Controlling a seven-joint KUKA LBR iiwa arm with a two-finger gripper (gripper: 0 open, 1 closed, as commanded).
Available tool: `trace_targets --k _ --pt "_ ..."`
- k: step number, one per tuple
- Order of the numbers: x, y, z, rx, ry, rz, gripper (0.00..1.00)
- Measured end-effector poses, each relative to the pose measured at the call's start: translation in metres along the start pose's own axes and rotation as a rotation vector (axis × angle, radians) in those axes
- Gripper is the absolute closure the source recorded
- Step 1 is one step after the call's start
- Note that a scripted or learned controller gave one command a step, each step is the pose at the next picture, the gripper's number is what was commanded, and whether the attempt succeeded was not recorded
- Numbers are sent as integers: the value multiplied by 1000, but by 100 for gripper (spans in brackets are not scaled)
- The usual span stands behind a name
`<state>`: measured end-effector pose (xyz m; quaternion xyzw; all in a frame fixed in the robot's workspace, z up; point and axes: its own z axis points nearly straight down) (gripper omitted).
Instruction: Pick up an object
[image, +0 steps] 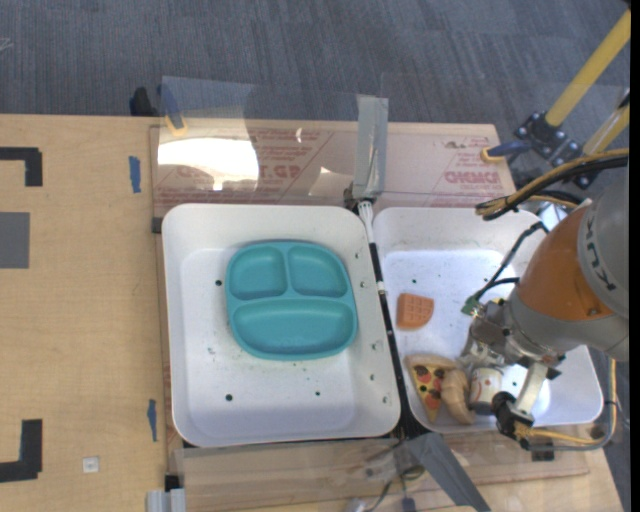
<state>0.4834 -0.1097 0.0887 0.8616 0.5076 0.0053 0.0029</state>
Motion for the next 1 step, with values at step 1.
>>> trace_targets --k 1 --pt "-12 6 0 4 -1 257 100"
